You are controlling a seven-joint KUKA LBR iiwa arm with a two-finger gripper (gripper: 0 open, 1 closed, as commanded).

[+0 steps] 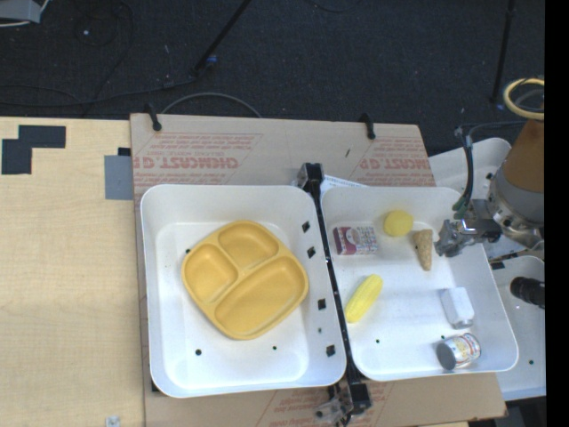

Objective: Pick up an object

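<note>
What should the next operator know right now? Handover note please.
Gripper: at the right bin's right edge, beside the ice-cream cone; nothing seen between its fingers.
Right bin: yellow ball, small packet, corn cob, white block, can on its side.
Left bin: yellow divided plate.
Done: nothing picked yet.
Left: grasp and lift one object; the cone is nearest.

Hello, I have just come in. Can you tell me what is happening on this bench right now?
A grey robot arm reaches in from the right, and its tool sits over the right bin, beside a cone. That bin also has a yellow ball, a corn cob and a can. The left bin has a yellow divided plate.
</note>
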